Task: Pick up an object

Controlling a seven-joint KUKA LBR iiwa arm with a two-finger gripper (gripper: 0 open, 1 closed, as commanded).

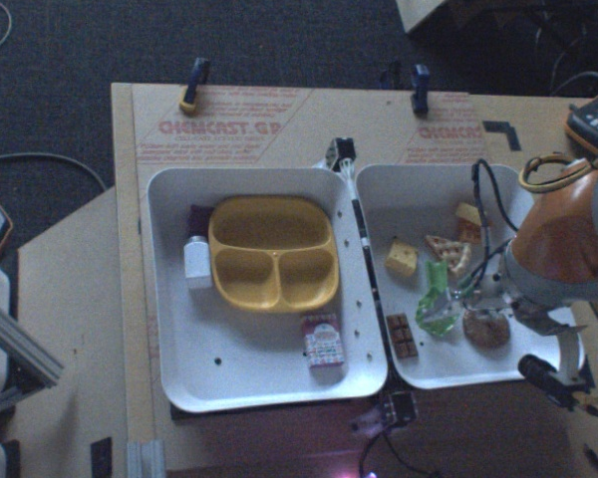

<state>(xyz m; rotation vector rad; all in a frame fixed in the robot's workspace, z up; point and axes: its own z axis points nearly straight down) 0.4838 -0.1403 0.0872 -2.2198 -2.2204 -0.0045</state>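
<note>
From the overhead camera, the arm (566, 229) comes in from the right edge and bends down over the right bin (379, 195), its orange band uppermost and the grey wrist below it, with dark cables looping off the top. The pincer (470, 305) sits low at the wrist's left end, over the middle of that bin, just beside a green crumpled packet (438, 302) and a round brown cookie-like piece (487, 330). The wrist and the poor light hide its tips, so I cannot tell how wide it stands or whether it has hold of anything; contact with the packet cannot be judged either.

In the same bin lie a yellow cheese-like wedge (401, 258) to the left, a pizza-slice piece (448, 252) above the packet, another small yellowish piece (467, 218) near the far wall partly behind a cable, and a dark chocolate bar (403, 335) near the front left corner.

The left bin (169, 297) holds a yellow divided plate (274, 253) in its upper middle, a small white bottle (197, 262) touching the plate's left edge, a dark item (200, 216) just behind the bottle, and a pink-and-white carton (323, 343) just in front of the plate's right corner.

Both bins rest side by side on a cardboard-covered worktop (140, 147), with two clamps (193, 85) at its far edge.
</note>
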